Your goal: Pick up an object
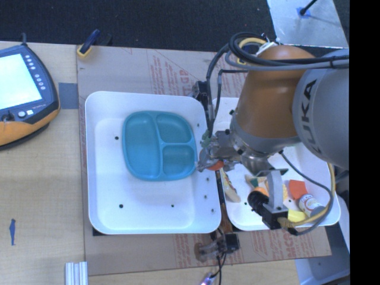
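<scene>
The picture was bright and the light was even, as if it came from above. The two white bins shone very white, and the tablet screen at the left was washed out by glare. A soft shadow lay under the blue plate. The big arm looked a little blurry up close. The floor at the top was dark.
</scene>
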Robot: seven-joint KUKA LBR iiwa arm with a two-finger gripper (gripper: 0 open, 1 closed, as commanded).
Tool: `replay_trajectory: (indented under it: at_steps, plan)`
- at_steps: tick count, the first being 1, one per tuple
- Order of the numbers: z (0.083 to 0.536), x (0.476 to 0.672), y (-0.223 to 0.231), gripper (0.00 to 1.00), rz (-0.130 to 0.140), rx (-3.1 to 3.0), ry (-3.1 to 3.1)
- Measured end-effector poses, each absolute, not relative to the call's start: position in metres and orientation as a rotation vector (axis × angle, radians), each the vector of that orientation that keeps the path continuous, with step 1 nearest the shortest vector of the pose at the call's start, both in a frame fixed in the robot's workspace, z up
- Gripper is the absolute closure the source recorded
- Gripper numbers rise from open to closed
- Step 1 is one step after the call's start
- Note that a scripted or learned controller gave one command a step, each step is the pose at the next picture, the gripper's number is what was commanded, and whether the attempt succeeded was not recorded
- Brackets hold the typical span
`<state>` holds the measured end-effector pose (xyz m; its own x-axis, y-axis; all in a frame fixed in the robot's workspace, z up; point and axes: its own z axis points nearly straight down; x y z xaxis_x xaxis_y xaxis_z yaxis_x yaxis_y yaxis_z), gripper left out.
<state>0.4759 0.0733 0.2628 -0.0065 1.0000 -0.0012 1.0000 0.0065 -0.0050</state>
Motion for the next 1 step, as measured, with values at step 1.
replay_trajectory:
  at_steps: [1]
  plan:
    - [0.2717, 0.5034, -0.0479, 1.0, 0.003, -2.219, -2.222]
